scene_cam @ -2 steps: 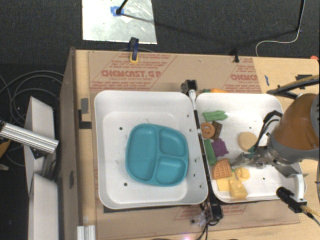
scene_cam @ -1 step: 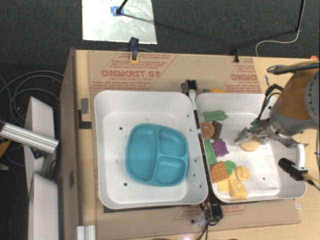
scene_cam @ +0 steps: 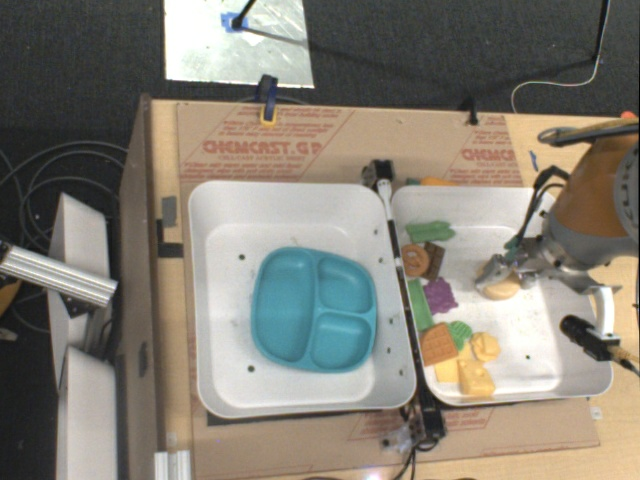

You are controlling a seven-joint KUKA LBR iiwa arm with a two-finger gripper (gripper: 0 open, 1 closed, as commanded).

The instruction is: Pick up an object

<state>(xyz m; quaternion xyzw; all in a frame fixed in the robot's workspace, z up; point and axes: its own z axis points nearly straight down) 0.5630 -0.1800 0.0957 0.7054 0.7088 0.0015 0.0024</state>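
While the arm (scene_cam: 600,208) reaches in from the right over the right-hand bin (scene_cam: 540,368), its gripper (scene_cam: 497,270) sits low in the middle of that bin, right at a pale, cream-coloured lump (scene_cam: 500,288). The metal tips meet the top of the lump. Whether they are spread, closed, or actually clamped on it I cannot tell; the parts overlap at this slant and no gap can be made out.

The likely target is that pale lump, lying apart from the other toy food, on bare bin floor. That would explain the choice: room around it for the tips, no neighbours to knock.

The rest of the pieces crowd the left wall of the same bin: a green piece (scene_cam: 430,231) at the top, a brown round piece (scene_cam: 416,260) just below, a purple bunch (scene_cam: 439,294), a green strip (scene_cam: 421,313) against the wall, a toast-like orange slab (scene_cam: 438,344) and yellow chunks (scene_cam: 477,366) near the front. They are packed touching each other, which would make a clean pinch harder there.

Left bin (scene_cam: 215,268): a blue divided plate (scene_cam: 313,308), lying flat in the middle, well away from the arm.

Judgement: the pick is at the contact stage, not yet lifted; the lump appears to rest on the floor.
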